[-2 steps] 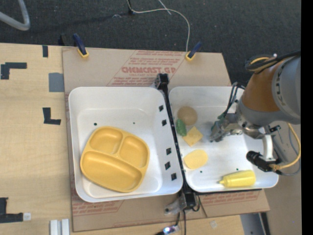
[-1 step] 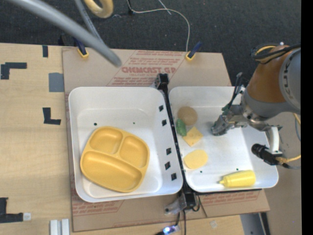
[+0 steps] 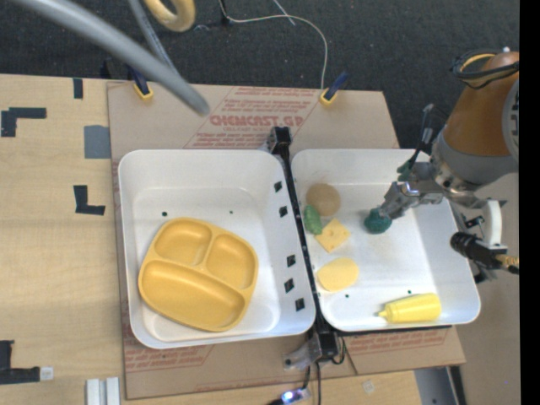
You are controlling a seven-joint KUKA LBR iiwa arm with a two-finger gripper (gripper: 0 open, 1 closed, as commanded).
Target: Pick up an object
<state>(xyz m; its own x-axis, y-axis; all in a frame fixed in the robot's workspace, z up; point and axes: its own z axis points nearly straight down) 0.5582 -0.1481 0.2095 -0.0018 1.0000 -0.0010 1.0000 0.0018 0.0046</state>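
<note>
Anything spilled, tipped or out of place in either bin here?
Nothing stands out. The yellow tray lies flat in the left bin. The right bin holds loose food pieces and a yellow bottle on its side; the pincer is at a teal piece.

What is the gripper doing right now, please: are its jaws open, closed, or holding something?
Gripper: low in the right bin, at a dark green object; jaw state and grasp cannot be told.

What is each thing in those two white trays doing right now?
Yellow divided plate: flat in left bin.
Tan round piece: lying near the divider.
Yellow bottle: on its side in right bin.
Teal object: at gripper tip.
</note>
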